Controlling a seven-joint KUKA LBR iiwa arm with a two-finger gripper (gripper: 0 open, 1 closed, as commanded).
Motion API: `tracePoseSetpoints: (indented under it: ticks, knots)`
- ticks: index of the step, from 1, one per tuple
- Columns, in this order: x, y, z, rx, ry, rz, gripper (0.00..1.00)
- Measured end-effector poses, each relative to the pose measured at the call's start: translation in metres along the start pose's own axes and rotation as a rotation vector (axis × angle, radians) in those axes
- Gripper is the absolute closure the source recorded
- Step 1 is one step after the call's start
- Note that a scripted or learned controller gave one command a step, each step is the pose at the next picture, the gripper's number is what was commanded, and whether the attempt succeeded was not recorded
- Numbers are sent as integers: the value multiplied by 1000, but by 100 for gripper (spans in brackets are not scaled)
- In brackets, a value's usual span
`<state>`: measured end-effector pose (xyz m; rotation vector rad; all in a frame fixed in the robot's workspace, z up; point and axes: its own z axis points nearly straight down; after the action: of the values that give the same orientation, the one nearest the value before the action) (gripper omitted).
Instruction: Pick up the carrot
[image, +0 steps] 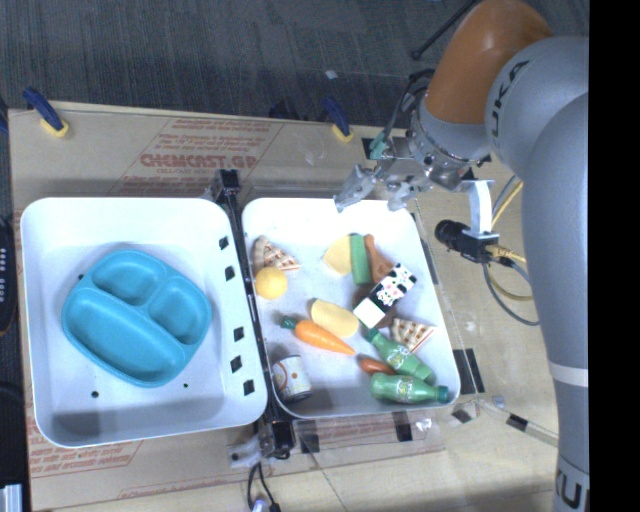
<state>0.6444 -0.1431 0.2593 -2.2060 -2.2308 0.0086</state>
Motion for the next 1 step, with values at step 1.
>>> tracePoseSetpoints:
  ticks: [1]
  knots:
    - [54, -75, 158, 14, 2, 18, 0]
